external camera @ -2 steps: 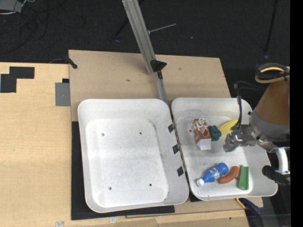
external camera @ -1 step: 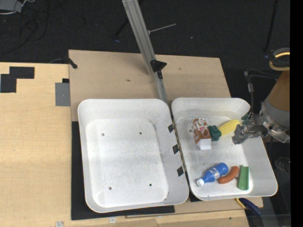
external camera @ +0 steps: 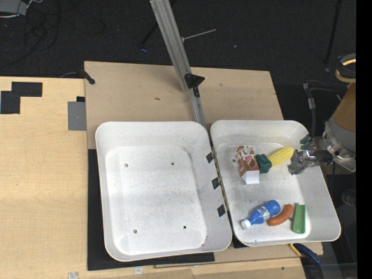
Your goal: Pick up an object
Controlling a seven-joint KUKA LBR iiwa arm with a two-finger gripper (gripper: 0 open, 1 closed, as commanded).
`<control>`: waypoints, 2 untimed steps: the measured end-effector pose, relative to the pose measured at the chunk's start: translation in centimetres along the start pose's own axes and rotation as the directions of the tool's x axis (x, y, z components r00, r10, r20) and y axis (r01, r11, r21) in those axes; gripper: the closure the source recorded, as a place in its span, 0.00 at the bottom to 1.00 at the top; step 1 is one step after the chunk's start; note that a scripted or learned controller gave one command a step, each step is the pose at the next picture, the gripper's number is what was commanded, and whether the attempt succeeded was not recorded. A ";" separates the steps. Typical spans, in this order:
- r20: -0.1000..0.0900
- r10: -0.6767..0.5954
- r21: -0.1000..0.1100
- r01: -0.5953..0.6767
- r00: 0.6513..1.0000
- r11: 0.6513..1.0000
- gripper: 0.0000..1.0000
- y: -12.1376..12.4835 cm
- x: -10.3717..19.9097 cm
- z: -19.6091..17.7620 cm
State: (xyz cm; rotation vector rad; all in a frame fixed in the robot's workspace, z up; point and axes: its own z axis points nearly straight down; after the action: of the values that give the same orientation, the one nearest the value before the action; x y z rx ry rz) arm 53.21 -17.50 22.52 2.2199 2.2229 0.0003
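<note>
Corn (external camera: 281, 154) looks the likeliest object for the pick — a yellow cob lying in the right bin (external camera: 317, 208), at its upper right, and the closest piece to the hand (external camera: 296, 166). The hand hangs just right of the corn at the bin's right rim, apart from it, with nothing seen between its tips; how far open it stands I cannot tell at this size.

As I judge it, the task is at its start: nothing is lifted, every object lies flat on the bin floor, and the approach, the close and the lift are all left to do.

Left of the corn sits a dark green piece (external camera: 264, 163), touching or just beside it, then a brown and red packet (external camera: 246, 158) with a small white block (external camera: 251, 178) below. Well below the corn, near the bin's lower edge, lie a blue bottle (external camera: 263, 213), an orange sausage shape (external camera: 281, 214) and a green upright-shaped piece (external camera: 299, 218), close together.

Beyond the packet to the left is the left bin (external camera: 110, 138), on a pale wood counter (external camera: 35, 173) with a brown board behind. A slanted metal rail (external camera: 174, 45) rises above the corn's bin — dark floor and cables beyond.
</note>
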 end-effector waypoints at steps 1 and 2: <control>-0.003 -0.004 0.002 0.005 1.000 1.000 1.00 0.9 6.2 -0.4; -0.004 -0.004 0.004 0.004 1.000 1.000 1.00 1.1 12.4 -0.9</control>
State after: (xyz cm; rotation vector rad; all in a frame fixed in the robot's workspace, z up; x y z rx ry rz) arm 54.28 -5.13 23.39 2.2189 2.2312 0.0003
